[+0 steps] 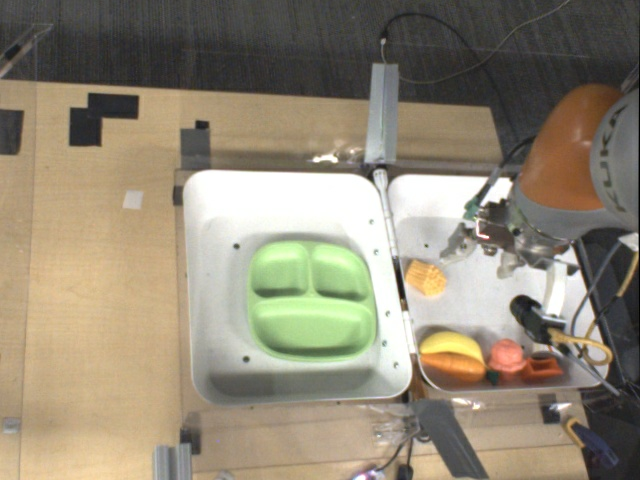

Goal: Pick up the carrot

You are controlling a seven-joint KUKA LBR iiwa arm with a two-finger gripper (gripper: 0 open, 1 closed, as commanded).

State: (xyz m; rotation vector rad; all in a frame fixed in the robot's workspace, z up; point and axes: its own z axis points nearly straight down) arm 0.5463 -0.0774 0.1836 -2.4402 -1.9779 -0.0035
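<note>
Roughly by size, the bench held the following. Item one: the left bin, filling the centre-left of the frame, with a green divided plate lying flat in its middle. Item two: the right bin, touching the first along a shared rim, and reached into by the arm from the right edge of the frame. Item three: the gripper, hanging over the upper middle of the right bin; its fingers looked spread, with nothing between them. Item four: a banana at the lower left of that bin. Item five: the carrot, orange, lying just below the banana and touching it, close against the bin's lower wall. Its long axis ran left to right across the frame. Item six: a waffle-patterned yellow piece, near the left wall. Item seven: a small pink and red toy, just right of the carrot.

The carrot lay below the gripper and a little to the left in the frame, well apart from it. By my judgement the claw would need to travel down-frame and close across the short width.
</note>
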